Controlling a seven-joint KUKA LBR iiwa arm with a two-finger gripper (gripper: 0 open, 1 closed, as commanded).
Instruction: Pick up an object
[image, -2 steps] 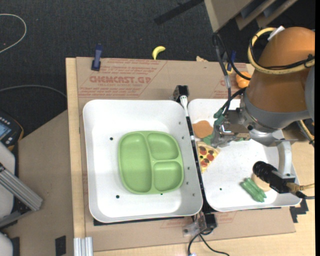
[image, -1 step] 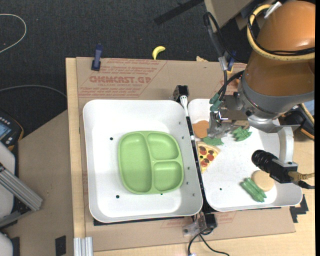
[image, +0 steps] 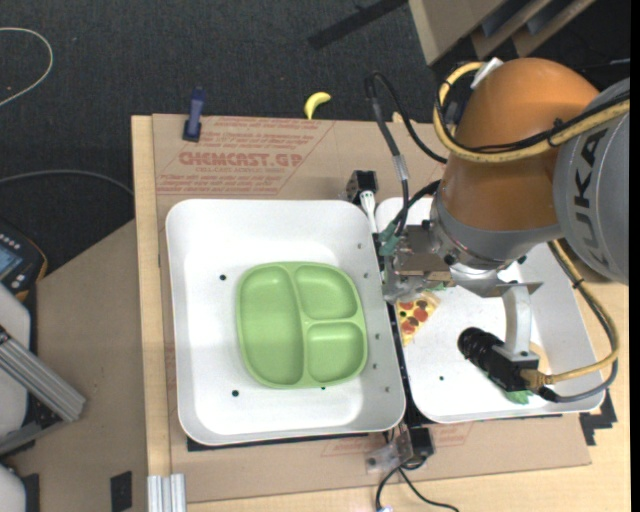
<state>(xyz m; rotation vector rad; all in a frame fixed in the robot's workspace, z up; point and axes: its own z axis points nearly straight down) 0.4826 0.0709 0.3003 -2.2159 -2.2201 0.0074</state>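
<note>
Pincer (image: 412, 268) (grip cannot be told) hangs over a red-yellow item (image: 415, 316) in the right bin (image: 450, 392); the left bin (image: 200, 260) holds a green divided plate (image: 300, 323).

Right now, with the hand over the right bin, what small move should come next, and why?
Probably lower the hand a little toward the small red and yellow piece, which lies by the left wall of the right bin, partly under the hand. It looks like the nearest thing to take; the green divided plate sits apart in the left bin.
</note>
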